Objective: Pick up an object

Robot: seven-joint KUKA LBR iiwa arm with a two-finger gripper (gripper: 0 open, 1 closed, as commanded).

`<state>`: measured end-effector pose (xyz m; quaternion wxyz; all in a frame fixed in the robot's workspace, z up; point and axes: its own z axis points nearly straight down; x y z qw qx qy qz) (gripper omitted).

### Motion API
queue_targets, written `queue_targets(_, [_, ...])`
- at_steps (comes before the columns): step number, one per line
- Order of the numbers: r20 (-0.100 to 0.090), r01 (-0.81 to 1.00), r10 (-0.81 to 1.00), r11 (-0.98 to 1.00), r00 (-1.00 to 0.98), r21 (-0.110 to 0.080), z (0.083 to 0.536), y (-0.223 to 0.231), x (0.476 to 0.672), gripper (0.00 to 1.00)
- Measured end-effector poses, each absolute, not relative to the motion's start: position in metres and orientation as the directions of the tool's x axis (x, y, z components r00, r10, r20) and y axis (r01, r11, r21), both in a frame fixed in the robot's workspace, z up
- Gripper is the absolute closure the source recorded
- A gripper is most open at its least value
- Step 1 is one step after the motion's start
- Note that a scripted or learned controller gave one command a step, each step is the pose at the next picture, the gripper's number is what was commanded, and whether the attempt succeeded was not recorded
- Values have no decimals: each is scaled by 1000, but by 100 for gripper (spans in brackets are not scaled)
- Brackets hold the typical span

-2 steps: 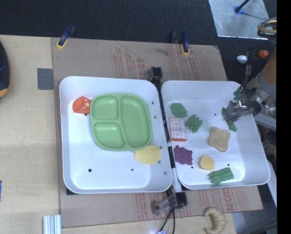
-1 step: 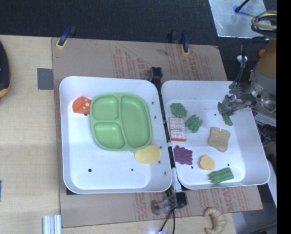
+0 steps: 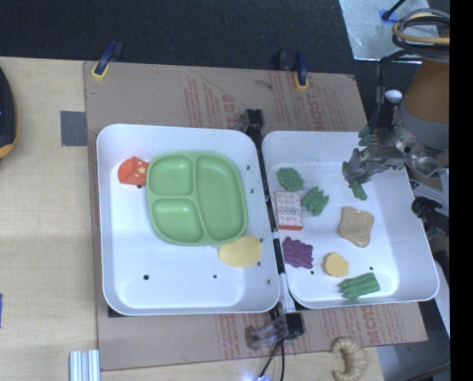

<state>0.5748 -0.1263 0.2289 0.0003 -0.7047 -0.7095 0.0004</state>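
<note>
Camera view: your claw [image 3: 359, 179] hangs over the right bin [image 3: 415, 236], apparently pinching a small green piece [image 3: 358, 189]; the tan slab [image 3: 355, 225] lies just below.

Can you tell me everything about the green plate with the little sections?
The green plate is a light green tray with rounded corners, smooth and plastic-looking. Raised ridges split it into three sections: two smaller ones on the left and one long one on the right. It lies flat in the left white bin, turned slightly. A red toy sits against its upper-left corner, and a pale yellow piece touches its lower-right edge.
</note>
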Motion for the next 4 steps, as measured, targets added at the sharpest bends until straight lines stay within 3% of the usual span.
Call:
queue_targets(1, [-2, 1000, 1000, 8, -8, -1, 219, -96, 607, 100])
queue_targets(2, [3, 1000, 1000, 12, -12, -6, 229, -18, 588, 100])
queue_targets(3, [-2, 1000, 1000, 2, -2, -9, 189, -51, 599, 100])
queue_targets(4, [-1, 1000, 1000, 3, -3, -6, 191, -50, 598, 0])
